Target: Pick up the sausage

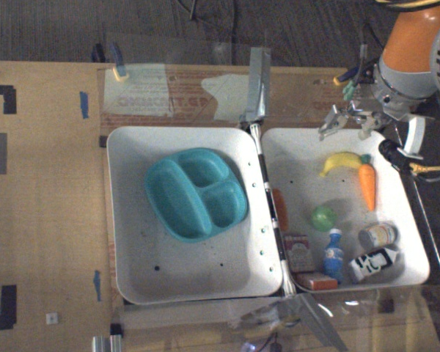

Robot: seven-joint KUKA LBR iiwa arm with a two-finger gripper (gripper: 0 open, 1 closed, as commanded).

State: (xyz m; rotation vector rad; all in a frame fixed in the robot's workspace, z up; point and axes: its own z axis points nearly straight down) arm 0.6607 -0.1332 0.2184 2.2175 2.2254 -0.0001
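Sausage (279, 208): reddish, lying along the right bin's (418, 259) left wall, bare floor to its right. Nearby: green ball (323, 218), banana (341, 162), carrot (367, 185), small carton (298, 253); labels unreadable. My claw (350, 117): fingers spread, holding nothing, above the bin's far rim. Left bin (125, 196): teal divided plate (196, 193). Worktop (44, 196): tan.

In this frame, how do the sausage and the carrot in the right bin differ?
The sausage is reddish brown, while the carrot is bright orange with a green top. The sausage lies against the bin's left wall beside the divider, whereas the carrot lies near the right wall, next to the banana. The carrot tapers to a point; the sausage looks even in width. Both lie flat, running roughly lengthwise down the view, apart from the pincer.
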